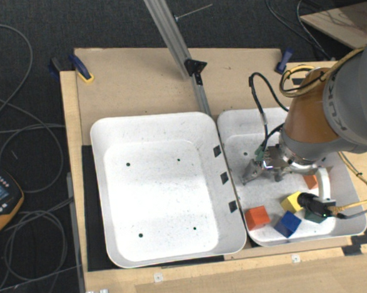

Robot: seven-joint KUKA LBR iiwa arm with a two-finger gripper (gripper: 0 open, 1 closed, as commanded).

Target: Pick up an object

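The gripper [255, 171] hangs low over the right bin [235, 129] – whether its claw is spread or pressed together cannot be told. Nearby, toward the bin's front edge, lie an orange block [258, 216], a blue block [288, 224] and a yellow block [292, 201]

Even overhead light, soft shadows (slightly grainy), mostly sharp.
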